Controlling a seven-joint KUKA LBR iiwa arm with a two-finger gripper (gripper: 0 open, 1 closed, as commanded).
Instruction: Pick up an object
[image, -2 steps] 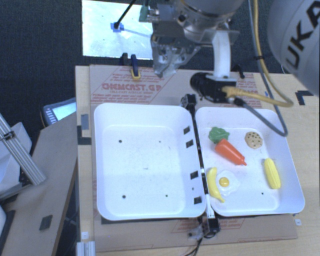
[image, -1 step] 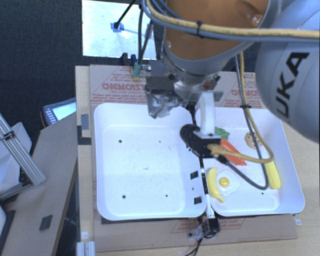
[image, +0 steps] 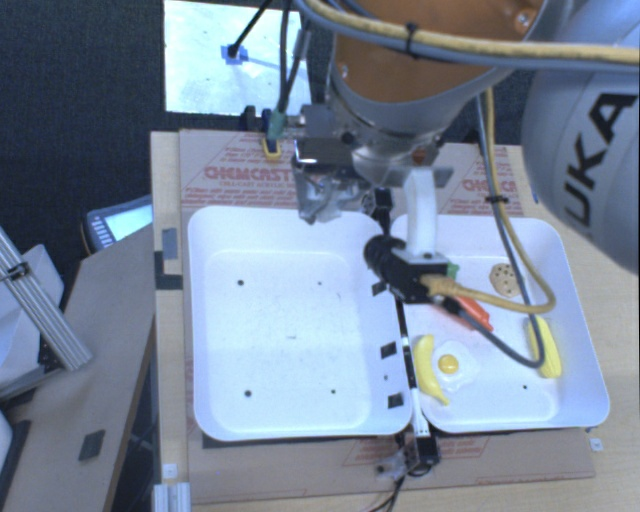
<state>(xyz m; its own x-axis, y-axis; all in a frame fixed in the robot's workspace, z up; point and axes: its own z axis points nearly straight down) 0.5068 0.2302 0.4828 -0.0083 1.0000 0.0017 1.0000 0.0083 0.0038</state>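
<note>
Below the gripper (image: 330, 205), fried egg (image: 452, 364).

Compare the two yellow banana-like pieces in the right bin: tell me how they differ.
The banana by the fried egg lies near the right bin's left wall, touching the fried egg; the banana near the grey cable lies toward the bin's right side, apart from the egg. The first curves down to the right at its lower end; the second runs nearly straight. Both are yellow, elongated and lie flat on the bin floor.
</note>
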